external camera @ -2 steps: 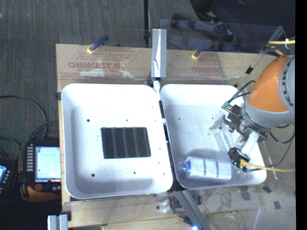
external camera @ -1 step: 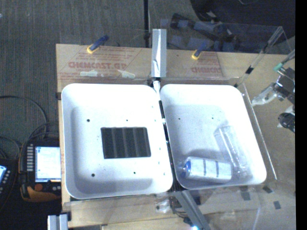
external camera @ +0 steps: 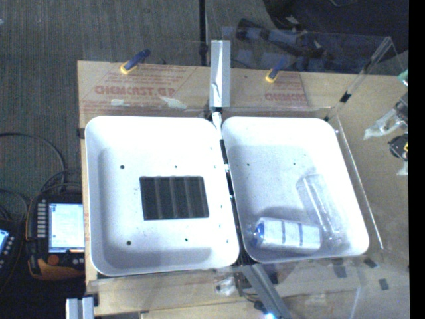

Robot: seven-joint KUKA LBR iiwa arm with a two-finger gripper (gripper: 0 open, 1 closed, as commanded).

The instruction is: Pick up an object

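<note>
A dark ribbed rectangular pad [external camera: 174,197] lies flat in the middle of the left white bin [external camera: 106,138]. In the right white bin [external camera: 279,128], a plastic bottle with a blue cap and a white-and-blue label [external camera: 287,234] lies on its side along the near wall, cap pointing left. A clear plastic bottle [external camera: 320,205] lies slanted just above it, its lower end touching or nearly touching the labelled bottle near the bin's near right corner.
Both bins rest on a brown board [external camera: 153,88] with two yellow-and-blue clamps [external camera: 135,61] at its far edge. A metal post [external camera: 218,75] stands behind the seam between the bins. A handheld pendant [external camera: 56,228] lies left of the bench.
</note>
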